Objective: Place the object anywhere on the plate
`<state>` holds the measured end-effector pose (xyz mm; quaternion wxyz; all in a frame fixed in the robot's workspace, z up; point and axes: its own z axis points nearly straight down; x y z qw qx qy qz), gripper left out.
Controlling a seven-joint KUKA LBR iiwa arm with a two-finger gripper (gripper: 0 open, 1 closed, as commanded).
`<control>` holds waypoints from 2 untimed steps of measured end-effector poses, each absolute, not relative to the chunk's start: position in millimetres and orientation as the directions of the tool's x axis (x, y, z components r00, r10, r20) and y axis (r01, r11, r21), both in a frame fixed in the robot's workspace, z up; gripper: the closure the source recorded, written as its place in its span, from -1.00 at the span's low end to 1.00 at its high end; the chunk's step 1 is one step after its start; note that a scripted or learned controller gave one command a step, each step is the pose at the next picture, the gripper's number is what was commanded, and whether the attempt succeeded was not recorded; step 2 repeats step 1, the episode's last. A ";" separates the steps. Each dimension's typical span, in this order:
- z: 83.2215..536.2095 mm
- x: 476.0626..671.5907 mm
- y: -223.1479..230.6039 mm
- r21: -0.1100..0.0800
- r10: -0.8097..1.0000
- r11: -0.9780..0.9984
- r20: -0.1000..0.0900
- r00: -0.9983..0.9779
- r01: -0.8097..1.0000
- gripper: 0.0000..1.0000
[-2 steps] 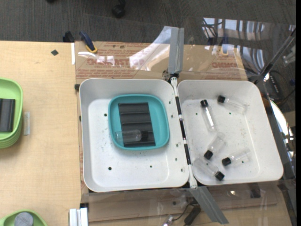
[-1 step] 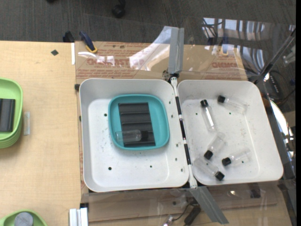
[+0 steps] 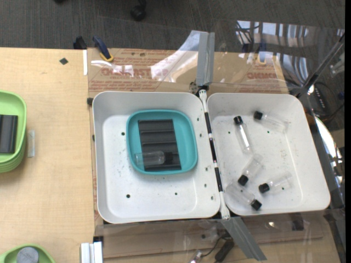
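Note:
A teal square plate (image 3: 188, 141) sits in the left white bin (image 3: 109, 169), with several dark blocks (image 3: 158, 138) stacked on it. A clear vial (image 3: 149, 158) lies on the plate at its front left, beside the blocks. In the right white bin (image 3: 307, 163) lie several clear vials with black caps: one (image 3: 241, 133) near the middle left, one (image 3: 269, 120) at the back, and a cluster (image 3: 249, 174) toward the front.
A green tray (image 3: 16, 114) holding a dark block stands at the far left on the wooden bench. A grey post (image 3: 204, 59) rises behind the seam between the bins. Taped brown cardboard (image 3: 142, 67) lies behind the bins.

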<state>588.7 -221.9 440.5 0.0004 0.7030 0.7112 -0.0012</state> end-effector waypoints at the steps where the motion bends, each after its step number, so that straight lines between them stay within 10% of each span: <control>1: 440.5 588.7 -221.9 -0.001 1.000 0.012 -0.002 -0.012 1.000 -1.00; 2: 440.5 588.7 -221.9 -0.001 1.000 0.012 -0.002 -0.012 1.000 -1.00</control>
